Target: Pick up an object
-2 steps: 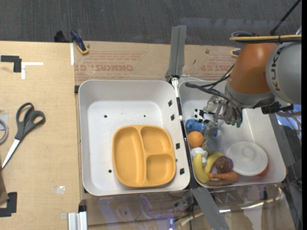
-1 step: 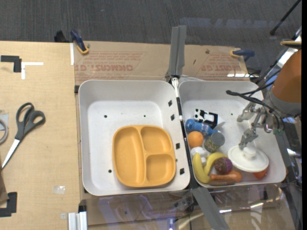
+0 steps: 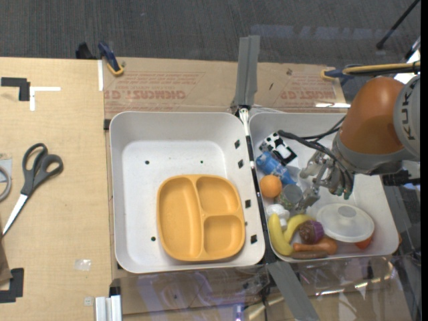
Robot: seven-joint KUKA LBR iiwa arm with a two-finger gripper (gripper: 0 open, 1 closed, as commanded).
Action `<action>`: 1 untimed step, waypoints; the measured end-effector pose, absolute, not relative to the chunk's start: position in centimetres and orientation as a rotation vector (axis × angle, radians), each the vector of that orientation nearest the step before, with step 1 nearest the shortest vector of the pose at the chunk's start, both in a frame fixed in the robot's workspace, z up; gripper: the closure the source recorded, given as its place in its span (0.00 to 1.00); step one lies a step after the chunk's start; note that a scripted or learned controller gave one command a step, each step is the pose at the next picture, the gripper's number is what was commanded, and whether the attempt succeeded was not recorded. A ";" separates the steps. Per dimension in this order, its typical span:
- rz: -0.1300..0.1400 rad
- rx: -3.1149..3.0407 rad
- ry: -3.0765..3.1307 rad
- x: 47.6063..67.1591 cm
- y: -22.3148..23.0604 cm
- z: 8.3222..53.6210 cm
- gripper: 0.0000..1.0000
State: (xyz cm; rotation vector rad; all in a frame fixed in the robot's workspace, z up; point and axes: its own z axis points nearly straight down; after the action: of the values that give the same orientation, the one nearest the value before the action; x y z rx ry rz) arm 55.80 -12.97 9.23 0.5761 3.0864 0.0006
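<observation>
from my remote seat i see the grey kuka arm with its orange band (image 3: 376, 116) reaching in from the right, wrist low over the right shallow white bin (image 3: 384, 199). the two-finger gripper (image 3: 314, 191) hangs down among the clutter in that bin, its metal fingers (image 3: 323, 179) pointing toward the bin's middle. whether the jaws are released or clenched i cannot tell; the fingers blur into the things beneath them, and i see nothing clearly pinched between them.

the candidates for picking all sit in the right bin. a small round orange fruit (image 3: 271, 186) lies near the divider, just beside a blue crumpled plastic item (image 3: 274, 166). above that sits a little black-and-white block (image 3: 275, 144). just left of the gripper tip is a greyish translucent cup-like thing (image 3: 291, 196). along the near edge a yellow banana (image 3: 281, 234) curves, touching a dark red round fruit (image 3: 310, 232), with an orange carrot-shaped piece (image 3: 314, 249) below it. a white round lidded dish (image 3: 344, 222) rests to the right of those.

the left white bin (image 3: 130, 179) holds a yellow three-compartment plastic plate (image 3: 200, 216), lying flat. out on the wooden bench (image 3: 53, 239), well apart to the left, lie black-handled scissors (image 3: 30, 179).
</observation>
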 end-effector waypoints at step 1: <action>0.004 0.695 3.023 49.1 -12.0 10.0 0.00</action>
State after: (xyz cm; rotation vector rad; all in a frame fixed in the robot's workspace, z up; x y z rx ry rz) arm 49.05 -11.98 10.03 0.6948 3.0230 0.0041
